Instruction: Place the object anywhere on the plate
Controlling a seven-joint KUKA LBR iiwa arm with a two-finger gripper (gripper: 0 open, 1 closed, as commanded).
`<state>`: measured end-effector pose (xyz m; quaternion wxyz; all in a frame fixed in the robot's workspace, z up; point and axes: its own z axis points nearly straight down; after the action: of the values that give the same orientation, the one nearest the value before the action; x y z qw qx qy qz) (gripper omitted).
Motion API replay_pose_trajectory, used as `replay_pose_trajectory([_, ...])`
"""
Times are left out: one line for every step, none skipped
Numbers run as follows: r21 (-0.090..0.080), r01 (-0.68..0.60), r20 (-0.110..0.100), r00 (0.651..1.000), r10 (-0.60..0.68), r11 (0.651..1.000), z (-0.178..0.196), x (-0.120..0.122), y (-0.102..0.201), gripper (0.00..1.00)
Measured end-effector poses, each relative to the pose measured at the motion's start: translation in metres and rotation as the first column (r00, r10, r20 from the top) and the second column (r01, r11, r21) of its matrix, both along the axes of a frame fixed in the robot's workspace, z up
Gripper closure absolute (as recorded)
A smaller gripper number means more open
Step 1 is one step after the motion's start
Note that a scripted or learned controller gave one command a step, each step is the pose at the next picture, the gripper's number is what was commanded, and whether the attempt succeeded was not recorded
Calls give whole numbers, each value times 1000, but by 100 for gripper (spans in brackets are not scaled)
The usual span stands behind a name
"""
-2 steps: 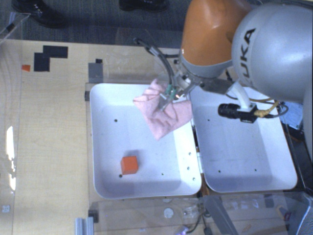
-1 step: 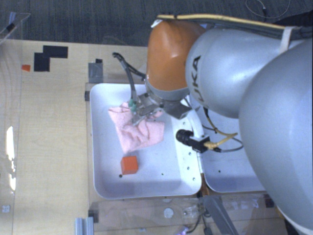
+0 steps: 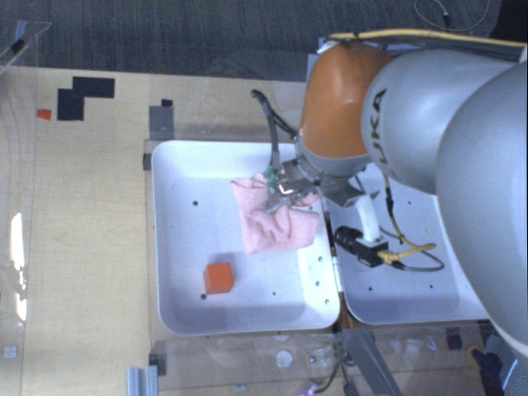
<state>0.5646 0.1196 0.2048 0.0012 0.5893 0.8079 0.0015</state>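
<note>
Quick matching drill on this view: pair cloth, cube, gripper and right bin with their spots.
1 cloth
2 cube
3 gripper
4 right bin

a lower left part of the left bin
b under the arm
c upper right part of the left bin
d at the cloth's top edge

Pairs: 1-c, 2-a, 3-d, 4-b

The soft pink cloth [image 3: 276, 221] looks matt and crumpled, lying in the smooth white plastic left bin [image 3: 186, 246], whose floor has a faint sheen. Near the cloth, toward the bin's front, the small orange block [image 3: 219, 278] looks matt. Beside the bin, the pale wooden bench top [image 3: 82, 238] shows a smooth, lightly glossy finish.
</note>
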Motion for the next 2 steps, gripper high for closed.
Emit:
replay_pose_trajectory([0, -157, -1, 988, 157, 988, -92, -12, 86, 100])
replay_pose_trajectory([-1, -209, 4, 978, 209, 978, -31, -25, -6, 100])
